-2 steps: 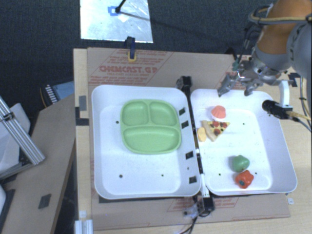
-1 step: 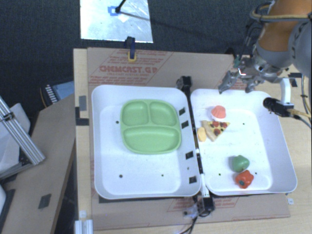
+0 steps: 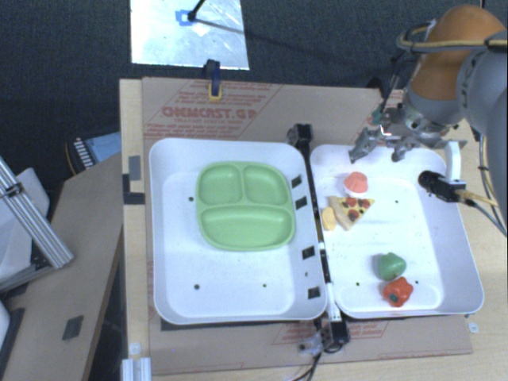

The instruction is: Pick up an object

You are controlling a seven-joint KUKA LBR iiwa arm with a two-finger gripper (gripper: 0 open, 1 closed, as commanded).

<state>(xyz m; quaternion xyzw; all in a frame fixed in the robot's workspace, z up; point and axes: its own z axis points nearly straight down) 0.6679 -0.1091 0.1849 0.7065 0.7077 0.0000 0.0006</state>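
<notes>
Reaching in from the right, the grey arm [image 3: 476, 78] with its orange band bends down over the far edge of the right bin [image 3: 452, 236]. Its gripper [image 3: 379, 145] hangs with fingers spread apart, grasping nothing, just above a round red-and-white toy [image 3: 356, 182]. Nearby in that bin lie a pizza slice [image 3: 349, 210], a green pepper [image 3: 390, 266] and a red pepper [image 3: 398, 291]. The left bin [image 3: 175, 236] holds a green divided plate [image 3: 244, 205]. Cardboard [image 3: 238, 105] beneath reads "CHEMCAST".

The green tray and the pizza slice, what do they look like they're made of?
Green tray: probably moulded plastic, matte with a soft sheen, one even colour, rounded compartment ridges. Pizza slice: likely toy plastic or rubber, with flat, bright painted toppings; too small to be sure.
</notes>
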